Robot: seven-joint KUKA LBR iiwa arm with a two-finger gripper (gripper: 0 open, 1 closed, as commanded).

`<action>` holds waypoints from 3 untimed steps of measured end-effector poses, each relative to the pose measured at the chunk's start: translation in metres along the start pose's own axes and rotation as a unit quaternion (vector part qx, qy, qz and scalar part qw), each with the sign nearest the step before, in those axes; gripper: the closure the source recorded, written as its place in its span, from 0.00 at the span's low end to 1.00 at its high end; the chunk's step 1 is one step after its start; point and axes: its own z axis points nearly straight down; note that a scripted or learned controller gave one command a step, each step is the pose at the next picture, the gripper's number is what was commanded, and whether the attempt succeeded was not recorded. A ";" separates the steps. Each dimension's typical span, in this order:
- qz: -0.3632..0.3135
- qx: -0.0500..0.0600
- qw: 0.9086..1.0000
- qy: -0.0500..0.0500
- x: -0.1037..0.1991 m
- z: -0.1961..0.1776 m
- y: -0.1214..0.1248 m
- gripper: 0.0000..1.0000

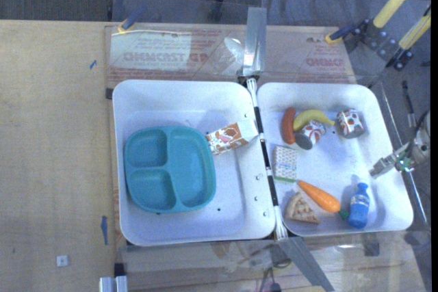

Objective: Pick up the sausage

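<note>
Ana: Sausage (289, 125) first. Where does it lie?

Ben: In the right bin (387, 121), far-left part, close to the divider between the two bins. It lies roughly lengthwise toward the far wall, with the banana (311, 117) touching its right side and a small dark lump (304, 141) just beside its near end.

Ana: And the claw (397, 162)?

Ben: At the right bin's right rim, well apart from the sausage. It is too small and pale against the rim; I cannot tell whether it is spread or closed. Nothing shows between its tips.

Ana: So which step is this?

Ben: The approach, I judge; the grasp is not yet begun. The next move calls for travel leftward across the bin, then a descent over the sausage with the tips set across its narrow width.

Ana: Room for that?

Ben: The middle of the bin floor is bare, so the crossing looks easy. The carrot (319, 196), pizza slice (301, 208) and blue bottle (358, 205) sit along the near side, out of the path. The tight spot is at the sausage itself: banana on one side, bin wall on the other.

Ana: The left bin (137, 100)?

Ben: A teal plate (169, 167) and a small carton (227, 139), no part of this job.
</note>
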 end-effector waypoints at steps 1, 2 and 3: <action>0.013 0.000 1.000 -0.001 0.002 -0.012 -0.007 1.00; -0.044 -0.001 0.999 -0.001 -0.013 -0.032 0.033 1.00; -0.044 -0.001 0.999 -0.001 -0.013 -0.032 0.033 0.00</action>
